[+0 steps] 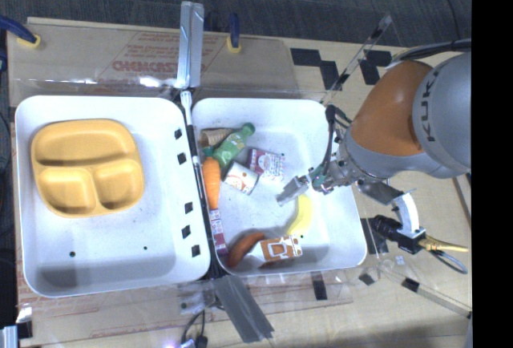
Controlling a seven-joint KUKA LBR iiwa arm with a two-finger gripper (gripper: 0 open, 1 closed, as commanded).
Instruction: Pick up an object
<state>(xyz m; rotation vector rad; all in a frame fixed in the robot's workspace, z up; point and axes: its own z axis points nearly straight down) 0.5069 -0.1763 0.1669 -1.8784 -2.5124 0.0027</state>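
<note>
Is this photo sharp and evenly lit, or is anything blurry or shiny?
In the camera view, the light is soft and fairly even; the yellow tray casts only a faint shadow in the left bin; the clear sheet behind the bins shows pale glare; small items like the carrot look slightly soft.

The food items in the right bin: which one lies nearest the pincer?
The curved yellow banana, just below the pincer. The orange carrot and green bottle lie farther left.

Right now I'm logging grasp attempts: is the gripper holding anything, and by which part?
Nothing is visibly held. The gripper hovers just above the banana in the right bin.
</note>
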